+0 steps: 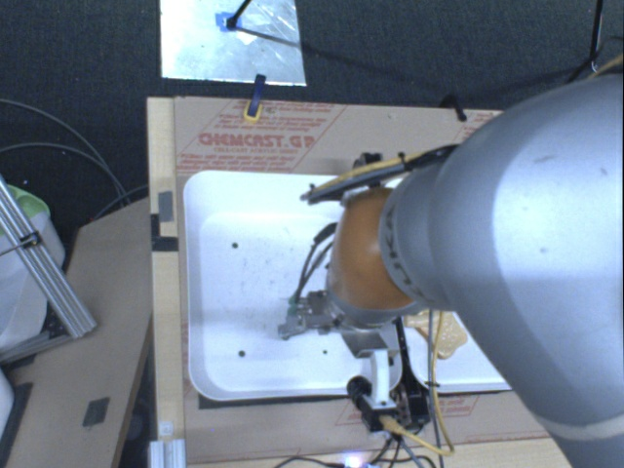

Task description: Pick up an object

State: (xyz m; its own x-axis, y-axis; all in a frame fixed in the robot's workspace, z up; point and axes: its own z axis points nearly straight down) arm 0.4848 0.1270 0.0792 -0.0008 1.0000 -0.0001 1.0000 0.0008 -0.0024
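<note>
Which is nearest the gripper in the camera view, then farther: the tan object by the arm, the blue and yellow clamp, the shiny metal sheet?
From the gripper:
1. Tan object, right, partly behind the arm.
2. Blue and yellow clamp, on the cardboard's top edge.
3. Shiny metal sheet, beyond it.

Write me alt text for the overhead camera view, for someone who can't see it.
A large grey robot arm with an orange band reaches from the right over a shallow white bin, its pincer low above the bin floor. A tan object peeks out beneath the arm.
</note>
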